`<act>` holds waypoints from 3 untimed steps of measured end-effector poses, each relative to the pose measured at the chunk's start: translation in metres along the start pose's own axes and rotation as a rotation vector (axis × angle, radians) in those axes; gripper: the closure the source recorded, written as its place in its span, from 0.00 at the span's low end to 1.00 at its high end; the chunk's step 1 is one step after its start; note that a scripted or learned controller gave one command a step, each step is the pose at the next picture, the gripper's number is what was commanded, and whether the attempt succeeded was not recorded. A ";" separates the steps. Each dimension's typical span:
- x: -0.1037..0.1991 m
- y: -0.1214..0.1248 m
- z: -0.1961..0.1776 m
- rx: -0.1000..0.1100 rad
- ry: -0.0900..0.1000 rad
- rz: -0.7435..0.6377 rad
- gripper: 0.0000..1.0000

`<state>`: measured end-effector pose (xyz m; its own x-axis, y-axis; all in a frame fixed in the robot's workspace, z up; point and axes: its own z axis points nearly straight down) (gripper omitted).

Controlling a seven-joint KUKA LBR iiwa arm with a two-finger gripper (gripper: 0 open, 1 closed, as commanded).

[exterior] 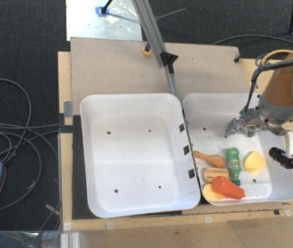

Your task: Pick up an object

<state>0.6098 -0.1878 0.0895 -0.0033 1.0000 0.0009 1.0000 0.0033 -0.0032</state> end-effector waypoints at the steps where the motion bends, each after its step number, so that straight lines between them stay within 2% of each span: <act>1: -0.001 0.002 -0.015 -0.008 -0.002 -0.001 1.00; 2: 0.003 0.008 -0.079 -0.012 -0.003 -0.003 1.00; 3: 0.005 0.003 -0.141 -0.012 -0.003 -0.003 1.00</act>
